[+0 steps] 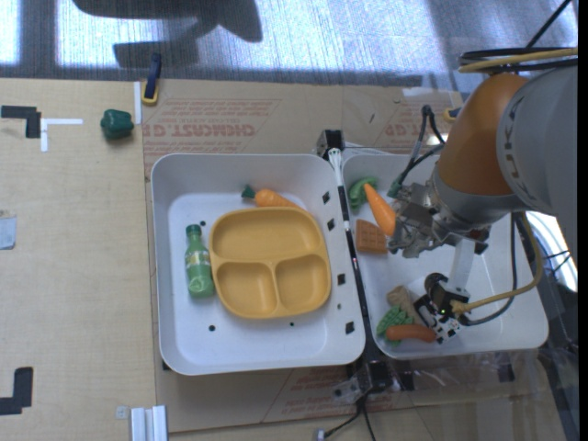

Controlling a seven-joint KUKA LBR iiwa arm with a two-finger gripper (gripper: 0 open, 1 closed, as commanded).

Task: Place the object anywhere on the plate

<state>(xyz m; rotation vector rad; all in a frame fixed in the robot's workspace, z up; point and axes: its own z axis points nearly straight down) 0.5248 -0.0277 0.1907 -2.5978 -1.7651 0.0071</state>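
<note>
The yellow three-compartment plate (271, 263) lies in the left bin (175, 329) with nothing on it. My gripper (402, 235) hangs low over the right bin (514, 329), near its left side. Just to its left are an orange carrot with a green top (378, 208) and a brown wedge-shaped piece (371, 238). The wrist hides how the gripper meets them. Nothing can be seen held.
In the left bin a green bottle (198, 261) lies left of the plate and a second carrot (271, 197) lies behind it. At the right bin's front are a beige piece (401, 298), a green leafy piece (395, 319) and a red-orange piece (409, 333). A green pepper (117, 125) sits on the bench.
</note>
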